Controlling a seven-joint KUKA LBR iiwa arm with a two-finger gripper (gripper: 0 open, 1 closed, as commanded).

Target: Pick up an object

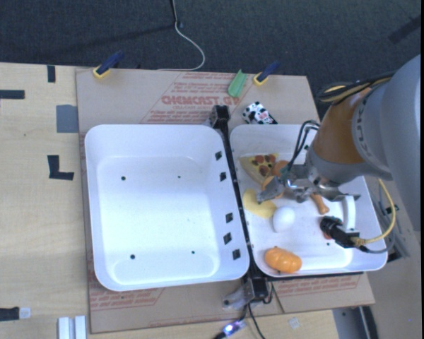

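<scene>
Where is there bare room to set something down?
The left bin has open floor wall to wall. The right bin is crowded: pizza slice, yellow piece, white egg, orange object, and the gripper.

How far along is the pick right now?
Done: the arm has reached into the right bin, with the tool low among the items. In hand: nothing visibly lifted; the white ball, orange object and pizza slice lie on the bin floor. Left: grasp one and raise it.
</scene>
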